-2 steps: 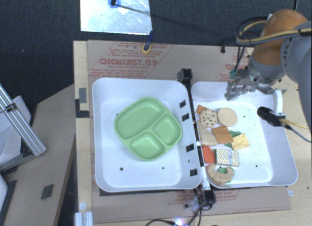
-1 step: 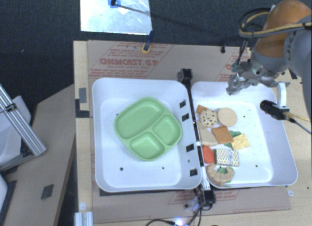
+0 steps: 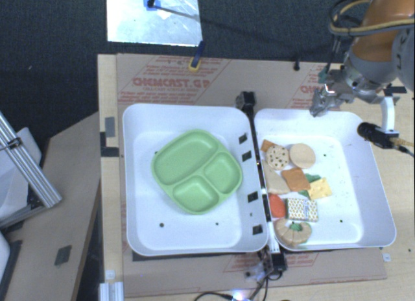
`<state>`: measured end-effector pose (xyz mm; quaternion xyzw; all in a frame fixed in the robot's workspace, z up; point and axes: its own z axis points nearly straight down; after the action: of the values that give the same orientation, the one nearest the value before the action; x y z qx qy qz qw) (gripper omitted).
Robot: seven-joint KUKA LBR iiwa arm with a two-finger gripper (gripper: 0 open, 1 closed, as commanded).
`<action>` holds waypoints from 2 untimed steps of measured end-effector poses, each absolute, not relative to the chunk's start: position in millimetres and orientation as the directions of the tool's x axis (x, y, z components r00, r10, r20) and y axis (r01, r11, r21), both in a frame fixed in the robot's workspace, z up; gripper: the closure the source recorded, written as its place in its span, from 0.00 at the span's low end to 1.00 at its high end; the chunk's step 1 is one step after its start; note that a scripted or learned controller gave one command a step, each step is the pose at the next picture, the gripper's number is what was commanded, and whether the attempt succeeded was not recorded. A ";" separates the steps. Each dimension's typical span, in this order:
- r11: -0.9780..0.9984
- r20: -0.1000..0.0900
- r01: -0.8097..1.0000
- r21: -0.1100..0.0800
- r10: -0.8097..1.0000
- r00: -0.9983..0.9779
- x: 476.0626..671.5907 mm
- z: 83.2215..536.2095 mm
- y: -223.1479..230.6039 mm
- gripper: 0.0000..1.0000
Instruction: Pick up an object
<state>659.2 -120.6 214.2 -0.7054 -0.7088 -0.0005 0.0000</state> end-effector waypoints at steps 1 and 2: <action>0.003 -0.001 1.000 0.002 1.000 -0.003 633.2 212.1 -81.0 1.00; 0.004 -0.001 1.000 0.001 1.000 -0.004 615.7 210.2 -46.8 1.00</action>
<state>615.7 -46.8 210.2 -0.7055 -0.7087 -0.0001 -0.0008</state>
